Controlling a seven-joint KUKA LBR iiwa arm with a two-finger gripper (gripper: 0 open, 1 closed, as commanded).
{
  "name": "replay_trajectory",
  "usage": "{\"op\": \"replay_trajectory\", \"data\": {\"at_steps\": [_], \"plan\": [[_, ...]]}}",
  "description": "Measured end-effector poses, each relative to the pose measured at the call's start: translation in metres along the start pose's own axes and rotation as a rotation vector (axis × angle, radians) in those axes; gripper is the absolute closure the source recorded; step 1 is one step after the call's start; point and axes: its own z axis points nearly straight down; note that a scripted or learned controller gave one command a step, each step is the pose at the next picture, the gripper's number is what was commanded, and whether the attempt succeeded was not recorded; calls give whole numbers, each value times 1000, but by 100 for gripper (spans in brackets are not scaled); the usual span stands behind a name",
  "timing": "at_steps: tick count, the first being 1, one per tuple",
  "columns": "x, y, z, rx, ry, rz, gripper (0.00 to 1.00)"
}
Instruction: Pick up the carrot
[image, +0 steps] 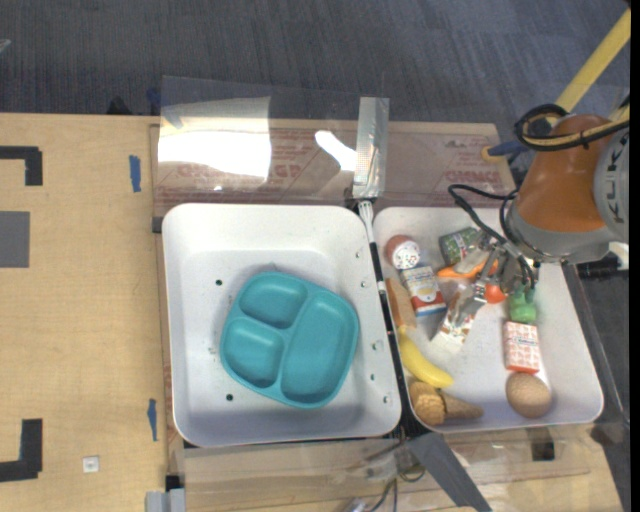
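The carrot (461, 270) is a small orange piece lying in the upper middle of the right bin (585, 330), just below a green packet (460, 243). My gripper (467, 310) reaches down and to the left from the grey arm with its orange band (562, 190). It is low among the items, right beside and slightly below the carrot. Dark cables and the wrist cover part of the carrot's right end. I see nothing clearly held between the gripper's tips.
The right bin also holds a red-and-white can (403, 251), a small carton (424, 287), a banana (426, 366), an ice cream cone (447, 406), a brown egg-shaped object (528, 393) and a red-and-white box (522, 346). The left bin (190, 260) holds a teal divided plate (289, 340).
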Motion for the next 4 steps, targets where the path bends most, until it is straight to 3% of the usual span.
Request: {"op": "replay_trajectory", "data": {"at_steps": [2, 4], "plan": [[-32, 18, 5, 17, 52, -60, 0], [-31, 14, 5, 11, 46, -22, 0]]}}
